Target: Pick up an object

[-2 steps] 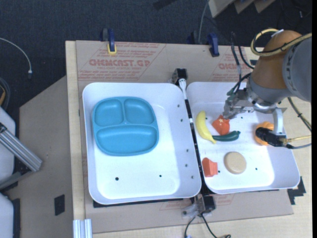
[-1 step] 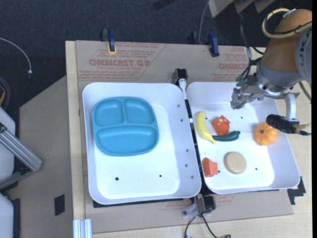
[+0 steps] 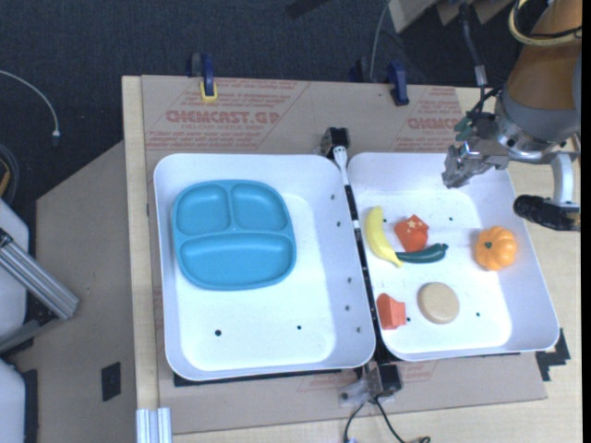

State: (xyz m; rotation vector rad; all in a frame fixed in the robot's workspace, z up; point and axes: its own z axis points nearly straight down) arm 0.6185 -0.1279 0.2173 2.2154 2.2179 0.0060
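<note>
Approach step: pincer (image 3: 456,175) hovers at upper right over the right white bin (image 3: 526,330), empty; can't tell its state. Next: descend onto the orange plastic pumpkin (image 3: 496,247).

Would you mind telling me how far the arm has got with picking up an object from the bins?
Nothing looks picked yet. The yellow banana, red strawberry-like piece, dark green pepper, orange pumpkin, beige round bun and small orange block all lie in the right white bin. The two-finger gripper is over that bin's far edge, apart from all of them. Left: descend on one, grasp, lift.
</note>
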